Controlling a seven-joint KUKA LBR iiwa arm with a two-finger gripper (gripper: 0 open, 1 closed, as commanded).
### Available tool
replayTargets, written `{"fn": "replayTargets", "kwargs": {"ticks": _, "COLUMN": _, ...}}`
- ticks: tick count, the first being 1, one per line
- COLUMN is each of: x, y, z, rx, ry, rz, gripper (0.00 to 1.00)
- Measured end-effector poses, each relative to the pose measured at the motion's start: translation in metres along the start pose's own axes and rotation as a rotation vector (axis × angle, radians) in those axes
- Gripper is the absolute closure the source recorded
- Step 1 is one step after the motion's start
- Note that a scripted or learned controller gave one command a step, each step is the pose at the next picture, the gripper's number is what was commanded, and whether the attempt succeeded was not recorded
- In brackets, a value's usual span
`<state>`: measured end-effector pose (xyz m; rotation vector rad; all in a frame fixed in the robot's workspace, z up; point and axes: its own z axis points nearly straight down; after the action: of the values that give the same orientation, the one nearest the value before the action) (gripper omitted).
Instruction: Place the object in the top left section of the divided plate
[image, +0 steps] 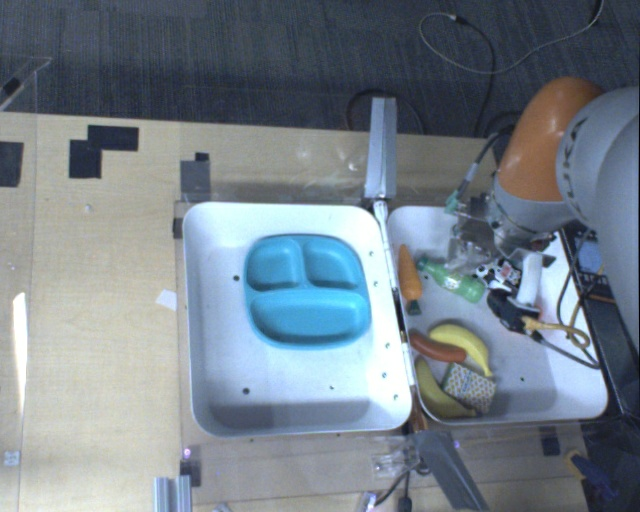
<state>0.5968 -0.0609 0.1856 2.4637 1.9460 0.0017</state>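
I see the gripper (470, 262) over the green bottle (452, 279), which lies lengthwise left-right; its grip I can't tell.

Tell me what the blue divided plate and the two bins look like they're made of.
Divided plate: likely moulded plastic, uniform blue, smooth with soft sheen and rounded compartment ridges. Left bin and right bin: probably plastic too, possibly coated metal; plain white, rounded corners, faintly glossy walls, small dark holes in the left bin's floor.
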Motion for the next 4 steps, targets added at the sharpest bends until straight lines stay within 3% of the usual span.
{"fn": "replayTargets", "kwargs": {"ticks": 1, "x": 0.0, "y": 0.0, "z": 0.0, "rx": 0.0, "ry": 0.0, "rz": 0.0, "gripper": 0.0}}
{"fn": "replayTargets", "kwargs": {"ticks": 2, "x": -0.041, "y": -0.079, "z": 0.067, "rx": 0.0, "ry": 0.001, "rz": 0.044, "gripper": 0.0}}
{"fn": "replayTargets", "kwargs": {"ticks": 3, "x": -0.041, "y": -0.079, "z": 0.067, "rx": 0.0, "ry": 0.002, "rz": 0.045, "gripper": 0.0}}
{"fn": "replayTargets", "kwargs": {"ticks": 4, "x": -0.038, "y": -0.068, "z": 0.08, "rx": -0.002, "ry": 0.002, "rz": 0.159, "gripper": 0.0}}
